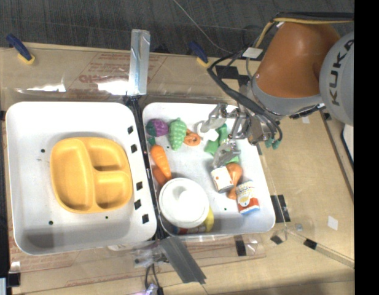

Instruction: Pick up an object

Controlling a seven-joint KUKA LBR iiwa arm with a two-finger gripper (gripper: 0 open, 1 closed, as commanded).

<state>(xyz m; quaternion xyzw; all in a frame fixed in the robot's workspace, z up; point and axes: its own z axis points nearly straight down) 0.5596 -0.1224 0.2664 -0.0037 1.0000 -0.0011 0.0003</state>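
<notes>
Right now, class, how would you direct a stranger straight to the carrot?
Find the right-hand white bin, the crowded one. Follow its left wall, beside the divider between the two bins. The carrot lies there, just below the purple grapes and above the round white lid; it is the long, tapered orange piece.

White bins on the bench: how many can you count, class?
2. The left bin holds a yellow tray; the right bin beside it holds the small toys, with the gripper over it.

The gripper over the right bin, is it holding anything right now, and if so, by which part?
It cannot be told. The gripper sits low among the green pieces in the right bin, but no object shows clearly between its fingers.
</notes>
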